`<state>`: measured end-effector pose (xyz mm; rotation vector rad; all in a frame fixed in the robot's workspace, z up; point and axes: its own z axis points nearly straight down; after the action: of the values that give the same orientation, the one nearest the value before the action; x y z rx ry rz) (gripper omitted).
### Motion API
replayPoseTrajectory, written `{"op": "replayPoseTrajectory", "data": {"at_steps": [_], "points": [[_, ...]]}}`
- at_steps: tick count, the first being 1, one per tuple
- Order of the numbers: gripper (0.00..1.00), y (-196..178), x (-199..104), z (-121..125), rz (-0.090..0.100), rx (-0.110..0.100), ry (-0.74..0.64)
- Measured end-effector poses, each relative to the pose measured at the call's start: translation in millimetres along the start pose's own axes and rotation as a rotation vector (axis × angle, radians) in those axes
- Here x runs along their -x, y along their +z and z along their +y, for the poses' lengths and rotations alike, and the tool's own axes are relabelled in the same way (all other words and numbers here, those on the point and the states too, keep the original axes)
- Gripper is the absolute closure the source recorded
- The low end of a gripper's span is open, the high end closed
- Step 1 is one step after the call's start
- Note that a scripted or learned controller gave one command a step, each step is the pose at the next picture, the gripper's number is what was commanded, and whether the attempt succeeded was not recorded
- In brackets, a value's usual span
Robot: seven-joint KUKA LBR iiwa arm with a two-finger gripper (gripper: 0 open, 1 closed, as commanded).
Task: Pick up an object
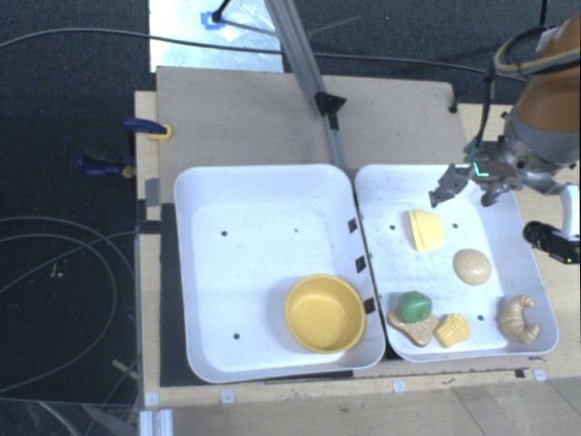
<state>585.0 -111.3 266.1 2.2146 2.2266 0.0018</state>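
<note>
Yellow ridged block point(425, 231) lies long axis up-down beneath the spread, unladen end effector point(467, 189).

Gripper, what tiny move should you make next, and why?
Probably straight down and a little left. The open gripper hangs empty over the right bin, and the yellow block lies just below-left of it, apart from the other toys.

A pale yellow ridged block point(425, 230) lies flat in the right bin's point(386, 189) upper middle, ungrasped.
</note>
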Motion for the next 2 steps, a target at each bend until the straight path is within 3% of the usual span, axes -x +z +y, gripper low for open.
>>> {"op": "replayPoseTrajectory", "data": {"at_steps": [1, 2], "points": [[0.0, 0, 0, 0, 0.0, 0.0, 0.0], [0.0, 44, 6, 2, -0.001, -0.003, 0.005]]}}
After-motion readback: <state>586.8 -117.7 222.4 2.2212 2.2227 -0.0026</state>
